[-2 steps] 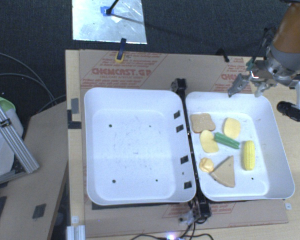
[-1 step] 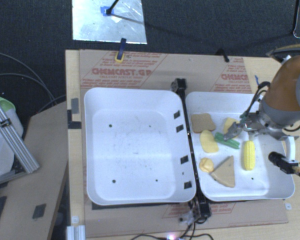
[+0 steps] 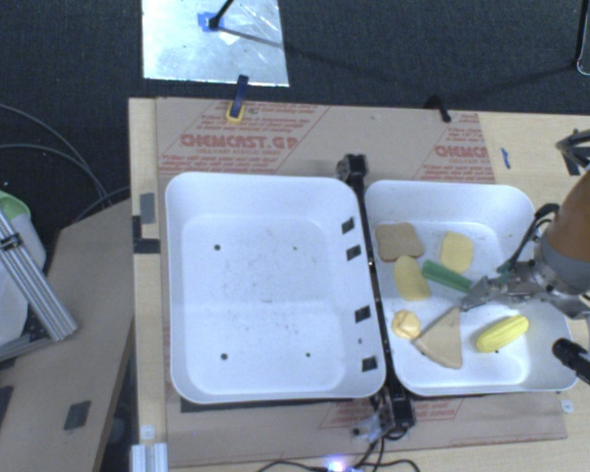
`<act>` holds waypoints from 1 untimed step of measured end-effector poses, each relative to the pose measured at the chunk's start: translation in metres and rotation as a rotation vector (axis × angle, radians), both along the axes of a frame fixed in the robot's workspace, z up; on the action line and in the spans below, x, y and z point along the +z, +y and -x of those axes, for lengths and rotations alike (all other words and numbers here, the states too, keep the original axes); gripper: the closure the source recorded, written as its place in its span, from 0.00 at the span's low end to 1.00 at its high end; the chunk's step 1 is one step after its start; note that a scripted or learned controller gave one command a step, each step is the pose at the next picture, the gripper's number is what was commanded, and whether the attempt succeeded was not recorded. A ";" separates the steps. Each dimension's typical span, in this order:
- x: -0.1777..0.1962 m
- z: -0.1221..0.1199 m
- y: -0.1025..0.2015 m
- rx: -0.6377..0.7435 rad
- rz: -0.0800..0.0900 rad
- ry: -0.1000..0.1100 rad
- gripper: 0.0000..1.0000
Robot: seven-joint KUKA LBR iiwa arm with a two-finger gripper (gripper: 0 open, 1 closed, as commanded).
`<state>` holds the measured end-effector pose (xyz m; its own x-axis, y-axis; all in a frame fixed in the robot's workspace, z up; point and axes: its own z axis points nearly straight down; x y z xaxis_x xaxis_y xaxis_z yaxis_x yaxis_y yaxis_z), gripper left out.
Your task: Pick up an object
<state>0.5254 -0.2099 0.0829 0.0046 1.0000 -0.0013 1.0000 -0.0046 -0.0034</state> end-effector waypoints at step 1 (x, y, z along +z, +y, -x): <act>0.001 0.041 0.008 0.004 -0.003 -0.001 0.00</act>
<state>0.4847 -0.2015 0.0840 0.0010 1.0000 0.0016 1.0000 -0.0010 -0.0026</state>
